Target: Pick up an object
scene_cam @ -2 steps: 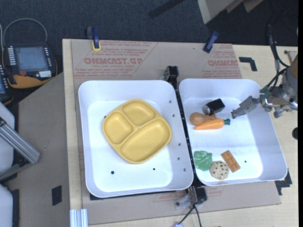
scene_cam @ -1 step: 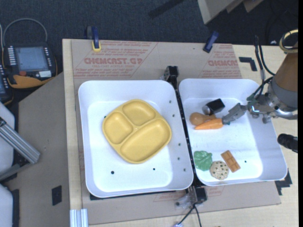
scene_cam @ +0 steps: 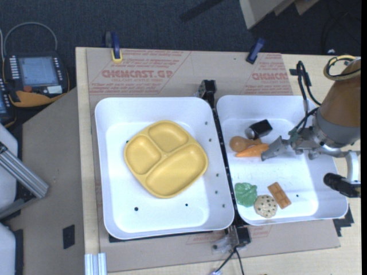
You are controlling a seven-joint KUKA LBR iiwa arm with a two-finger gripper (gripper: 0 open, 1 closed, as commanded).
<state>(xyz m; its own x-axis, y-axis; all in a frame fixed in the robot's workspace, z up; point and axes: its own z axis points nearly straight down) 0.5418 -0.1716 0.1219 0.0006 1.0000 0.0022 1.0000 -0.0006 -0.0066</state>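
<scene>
Camera view: far left of the fingers [scene_cam: 274, 149], a yellow divided plate [scene_cam: 166, 158] lies in the left bin [scene_cam: 109, 171]. In the right bin [scene_cam: 298, 105], the orange carrot [scene_cam: 252, 150] lies just left of the fingers; whether they are spread cannot be told. Below them sit a green piece [scene_cam: 246, 193], cookie [scene_cam: 265, 205] and cracker [scene_cam: 279, 195].

red printed words stand on the brown cardboard sheet [scene_cam: 172, 67] that lies on the surface behind the two bins. above the left bin the print reads "chemcast g.p", with a line of smaller red letters over it and under it, too small to read. above the right bin the same print begins again, but only part of it can be read.
</scene>
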